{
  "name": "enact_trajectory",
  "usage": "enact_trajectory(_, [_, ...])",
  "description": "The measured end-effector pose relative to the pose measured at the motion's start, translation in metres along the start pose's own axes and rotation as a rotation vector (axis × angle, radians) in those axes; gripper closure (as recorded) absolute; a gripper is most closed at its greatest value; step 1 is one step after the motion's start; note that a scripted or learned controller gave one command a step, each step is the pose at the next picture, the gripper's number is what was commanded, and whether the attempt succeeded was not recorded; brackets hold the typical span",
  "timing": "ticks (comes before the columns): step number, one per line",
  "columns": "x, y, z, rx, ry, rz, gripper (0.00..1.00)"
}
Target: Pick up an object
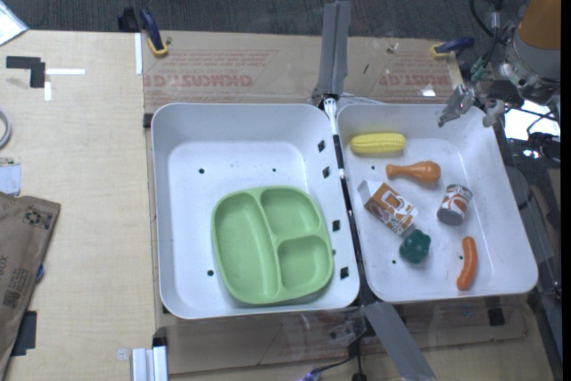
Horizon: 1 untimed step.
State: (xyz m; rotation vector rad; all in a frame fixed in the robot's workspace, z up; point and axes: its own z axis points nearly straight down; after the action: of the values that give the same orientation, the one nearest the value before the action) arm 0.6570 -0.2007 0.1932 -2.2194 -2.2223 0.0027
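Observation:
The right bin (500, 281) holds several toy foods. A yellow corn cob (377, 143) lies at its back, with an orange drumstick (414, 172) just in front of it. A brown and white carton (390, 208) sits mid-bin, a small can (454, 204) to its right, a dark green piece (414, 246) below it, and an orange sausage (467, 263) near the front right. My gripper (472, 105) hangs over the bin's back right corner, above and right of the corn, open with nothing between its fingers.
The left bin (178, 192) holds a green divided plate (270, 243). A grey divider post (335, 49) stands between the bins at the back. Cables and the arm's body crowd the right edge. Cardboard lies under both bins.

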Motion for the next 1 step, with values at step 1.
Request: enact_trajectory(1, [0.0001,0.0005,-0.0092,0.0,-0.002,-0.004,1.0])
